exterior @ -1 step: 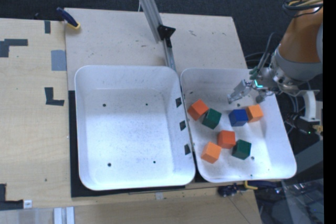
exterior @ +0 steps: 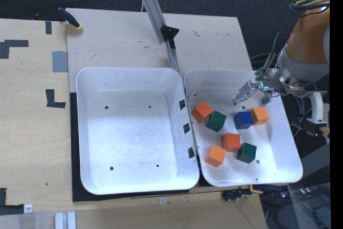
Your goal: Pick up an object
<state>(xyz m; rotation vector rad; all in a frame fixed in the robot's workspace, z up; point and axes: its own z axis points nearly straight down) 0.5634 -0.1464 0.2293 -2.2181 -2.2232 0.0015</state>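
Several small cubes lie in the right bin point(exterior: 278, 169): an orange cube point(exterior: 202, 111) beside a green cube point(exterior: 216, 121), a blue cube point(exterior: 243, 119) touching an orange cube point(exterior: 260, 115), and nearer the front an orange cube point(exterior: 231, 142), a green cube point(exterior: 246, 153) and an orange cube point(exterior: 216, 155). My gripper point(exterior: 253, 96) hangs over the bin's far right part, just above the blue and orange pair. It is open, with nothing between its fingers.
The left bin point(exterior: 86, 115) stands beside the right one, sharing a raised rim in the middle. A slanted metal pole point(exterior: 153, 2) rises from the bench behind the bins. A blue and yellow tool point(exterior: 69, 17) lies at the far left.
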